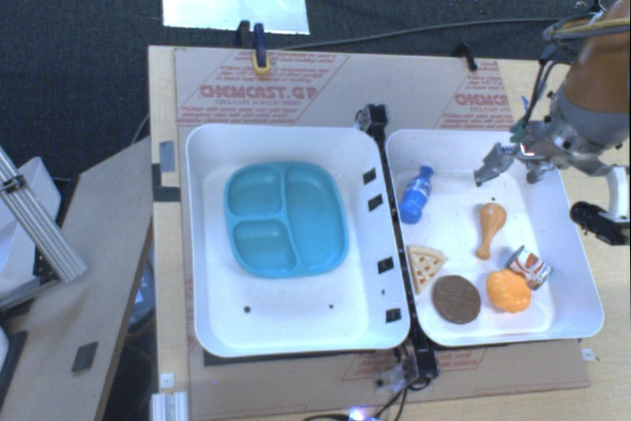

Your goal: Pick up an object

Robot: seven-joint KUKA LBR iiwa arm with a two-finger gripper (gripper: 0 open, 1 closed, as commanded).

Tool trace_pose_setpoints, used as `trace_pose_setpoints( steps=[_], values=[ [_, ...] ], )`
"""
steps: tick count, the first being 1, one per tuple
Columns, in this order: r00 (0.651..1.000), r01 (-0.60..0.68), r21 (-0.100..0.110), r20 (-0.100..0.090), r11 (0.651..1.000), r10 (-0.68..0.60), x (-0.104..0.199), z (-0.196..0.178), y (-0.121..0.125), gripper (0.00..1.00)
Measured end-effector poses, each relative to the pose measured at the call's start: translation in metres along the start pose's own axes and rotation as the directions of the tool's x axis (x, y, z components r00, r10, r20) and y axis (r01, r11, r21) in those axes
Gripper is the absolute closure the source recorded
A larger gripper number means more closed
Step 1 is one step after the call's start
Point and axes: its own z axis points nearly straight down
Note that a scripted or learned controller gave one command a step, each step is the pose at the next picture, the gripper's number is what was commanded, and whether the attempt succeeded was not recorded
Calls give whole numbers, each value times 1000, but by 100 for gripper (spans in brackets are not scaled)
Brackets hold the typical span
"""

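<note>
The right white bin holds a small blue bottle near its left wall and a tan chicken drumstick in the middle. Along its front lie a pizza slice, a round brown patty, an orange fruit and a small red-and-white carton. My gripper hangs over the far right part of this bin, above and just behind the drumstick. Its fingers are spread and open, with nothing between them.
The left bin holds a light blue divided plate. A black hinge strip runs between the bins. A clamp sits on the bench's far edge, and an aluminium rail lies at far left.
</note>
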Motion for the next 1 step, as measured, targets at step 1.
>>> trace_pose_setpoints(
  steps=[1],
  values=[
    [1000, -1, -1, 0, 1000, 1, 8, 46, -3, 0]
  ],
)
